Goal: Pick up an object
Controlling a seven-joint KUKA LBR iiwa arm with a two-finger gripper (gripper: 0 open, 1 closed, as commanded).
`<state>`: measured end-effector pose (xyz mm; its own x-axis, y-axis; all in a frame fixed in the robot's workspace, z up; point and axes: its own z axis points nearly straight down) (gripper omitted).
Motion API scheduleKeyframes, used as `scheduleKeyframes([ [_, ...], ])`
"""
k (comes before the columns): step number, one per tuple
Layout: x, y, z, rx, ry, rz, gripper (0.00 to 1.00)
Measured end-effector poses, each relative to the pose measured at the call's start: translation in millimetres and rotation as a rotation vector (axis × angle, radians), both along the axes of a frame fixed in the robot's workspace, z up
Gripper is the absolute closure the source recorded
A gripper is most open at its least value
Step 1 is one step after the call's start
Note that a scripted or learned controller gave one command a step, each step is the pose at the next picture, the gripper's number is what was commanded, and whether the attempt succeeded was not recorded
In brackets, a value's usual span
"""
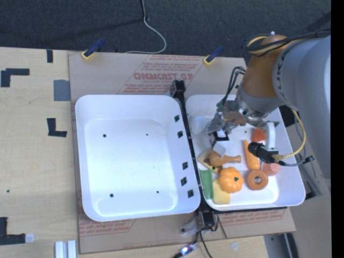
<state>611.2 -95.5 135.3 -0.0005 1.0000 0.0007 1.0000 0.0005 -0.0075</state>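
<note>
My gripper (219,135) hangs over the upper middle of the right bin (288,193), pointing down at the bin floor just above a tan chicken-leg toy (221,159). Below that lie an orange pumpkin (230,180), a green stick (206,183) and a yellow piece (221,198). To the right are an orange carrot (251,155), a brown doughnut ring (257,180), a red piece (258,135) and a pink piece (271,169). The grey arm with its orange band (262,77) hides the bin's upper right.
The left bin (129,155) lies beside the right one, parted by a black divider with clips (184,138). Both rest on a cardboard sheet (156,77) held by blue and yellow clamps. A cable (150,20) hangs at the back.
</note>
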Motion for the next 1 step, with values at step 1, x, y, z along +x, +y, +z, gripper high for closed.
scheduleKeyframes([
  [1, 46.8, -5.4, -14.5, -0.007, -0.006, 0.000, 1.00],
])
